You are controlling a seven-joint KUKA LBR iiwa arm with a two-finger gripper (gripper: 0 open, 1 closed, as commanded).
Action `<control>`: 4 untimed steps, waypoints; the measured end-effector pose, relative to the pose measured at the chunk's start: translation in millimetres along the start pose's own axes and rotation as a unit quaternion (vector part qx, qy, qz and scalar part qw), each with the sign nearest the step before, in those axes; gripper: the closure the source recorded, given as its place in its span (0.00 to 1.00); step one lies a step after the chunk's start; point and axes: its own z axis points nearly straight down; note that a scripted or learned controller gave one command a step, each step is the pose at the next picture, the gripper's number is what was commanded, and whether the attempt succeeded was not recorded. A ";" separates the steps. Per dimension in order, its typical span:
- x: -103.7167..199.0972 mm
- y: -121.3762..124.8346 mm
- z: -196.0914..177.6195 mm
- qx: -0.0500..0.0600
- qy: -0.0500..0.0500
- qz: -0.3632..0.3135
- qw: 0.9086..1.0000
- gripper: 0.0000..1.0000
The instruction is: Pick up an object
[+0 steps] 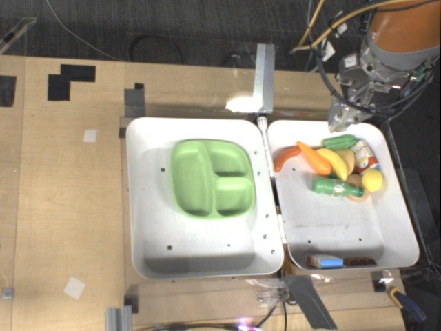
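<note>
A grey KUKA arm with an orange band reaches in over the far right corner of a wooden bench, its gripper hanging above the back rim of the right-hand bin. Whether the claw is spread or pressed together cannot be told from this angle, and nothing shows between its tips.

Just below the gripper, in the far half of the right bin, lies a tight cluster of toy food: a green vegetable at the top, an orange carrot pointing toward the divider, a yellow banana beside it, a lemon at the right edge of the pile, and a green bottle lying on its side along the near edge. A small reddish can or jar sits tucked between the banana and the lemon (its label is too small to read). An orange-red piece rests against the bin's left wall, a little apart from the pile. At the near edge of the same bin lies a small flat blue item.

The left bin holds a light green divided tray, lying flat near its middle. Yellow and black cables loop behind the arm.
</note>
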 end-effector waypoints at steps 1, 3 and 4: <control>-35.0 4.9 -29.1 -0.001 -0.001 0.129 0.992 1.00; -80.3 42.6 20.9 0.001 -0.003 0.141 0.990 1.00; -82.0 40.5 8.1 0.005 -0.006 0.142 0.990 1.00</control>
